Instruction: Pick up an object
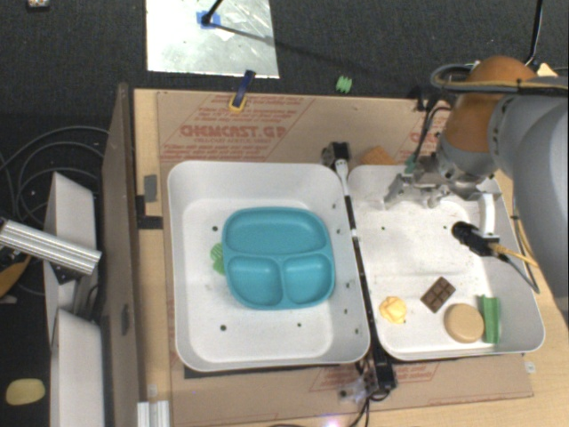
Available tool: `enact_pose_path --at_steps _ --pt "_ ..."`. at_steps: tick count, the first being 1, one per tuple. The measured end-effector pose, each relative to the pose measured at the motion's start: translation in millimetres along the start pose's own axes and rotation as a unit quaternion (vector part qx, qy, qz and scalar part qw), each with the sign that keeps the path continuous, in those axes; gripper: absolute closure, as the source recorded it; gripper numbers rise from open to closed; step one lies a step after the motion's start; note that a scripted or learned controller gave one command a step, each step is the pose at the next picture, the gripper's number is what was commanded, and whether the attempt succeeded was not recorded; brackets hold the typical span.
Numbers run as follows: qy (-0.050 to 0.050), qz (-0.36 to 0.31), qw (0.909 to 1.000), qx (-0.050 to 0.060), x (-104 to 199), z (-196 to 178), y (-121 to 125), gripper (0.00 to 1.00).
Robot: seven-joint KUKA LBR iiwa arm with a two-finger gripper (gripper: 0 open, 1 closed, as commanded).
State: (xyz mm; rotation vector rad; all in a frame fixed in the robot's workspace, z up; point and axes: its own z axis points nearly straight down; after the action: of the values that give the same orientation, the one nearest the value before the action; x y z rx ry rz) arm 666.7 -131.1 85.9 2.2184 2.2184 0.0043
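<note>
My gripper (416, 190) hangs over the far end of the right bin (404, 247), with nothing visible under it. At the bin's near end lie a small yellow object (393, 309), a brown ridged block (437, 294), a tan round disc (463, 323) and a green stick (490, 318) against the disc's right side. All of these are well clear of the gripper, toward the front edge.
The left bin (191, 327) holds a blue divided plate (277, 256), with a small green item (216, 256) peeking out at its left edge. A dark divider rail (349, 221) runs between the bins. The grey arm (524, 149) fills the right side.
</note>
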Motion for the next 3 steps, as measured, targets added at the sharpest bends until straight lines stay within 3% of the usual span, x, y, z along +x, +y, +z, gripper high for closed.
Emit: enact_pose_path --at_steps 1,2,3 --pt "0.000 0.003 1.0000 0.004 -67.8 1.2 -66.1 0.00" --pt "0.000 -0.002 1.0000 -0.002 -36.6 -138.5 -114.0 0.00" --pt "0.002 -0.005 1.0000 0.004 35.8 -51.2 -91.4 0.00"
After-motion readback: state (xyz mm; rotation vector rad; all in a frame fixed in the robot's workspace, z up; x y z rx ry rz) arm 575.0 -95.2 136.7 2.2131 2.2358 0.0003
